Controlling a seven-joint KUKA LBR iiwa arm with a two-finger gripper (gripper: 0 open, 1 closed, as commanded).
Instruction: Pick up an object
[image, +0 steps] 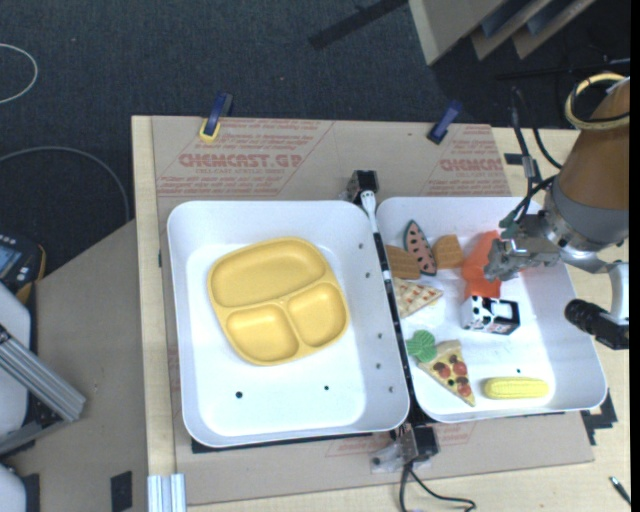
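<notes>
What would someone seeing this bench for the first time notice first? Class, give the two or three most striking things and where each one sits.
The big yellow divided plate lies alone in the left bin. The right bin holds a cluster of toy food: a watermelon slice at the top, a pizza slice and a corn cob near the front edge. The gripper hangs over an orange piece in that bin.

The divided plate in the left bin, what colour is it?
Yellow; the divided plate shows plainly in the camera view.
</notes>
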